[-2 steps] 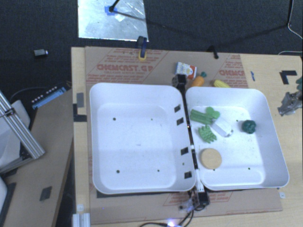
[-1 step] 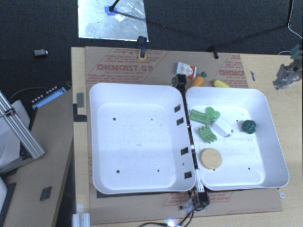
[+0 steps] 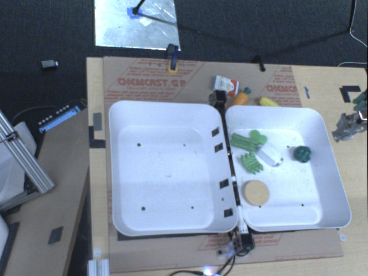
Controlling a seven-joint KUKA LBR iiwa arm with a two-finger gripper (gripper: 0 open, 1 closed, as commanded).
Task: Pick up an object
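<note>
Two shallow white bins sit side by side on a cardboard-covered bench, the left bin showing bare floor and the right bin holding every loose item. Toward the right bin's far left lies a green toy with rounded lobes, and just nearer than it a ridged green piece; a pale translucent piece lies between them on the right side, touching or nearly touching both (the edges blur together, so contact is hard to judge). A dark green ball-like object rests apart, toward the bin's right wall, and a round tan disc lies flat in the near part, close to the divider between the bins. Beyond the far rim, on the cardboard, stand a small white-and-red item, an orange piece and a yellow piece. A blue-and-yellow clamp sits at the far edge by a sheet of foil. At the right edge, outside the right bin and level with its far part, a grey metallic gripper pokes into view; whether its fingers are apart or together cannot be told, and nothing is seen in it.
</note>
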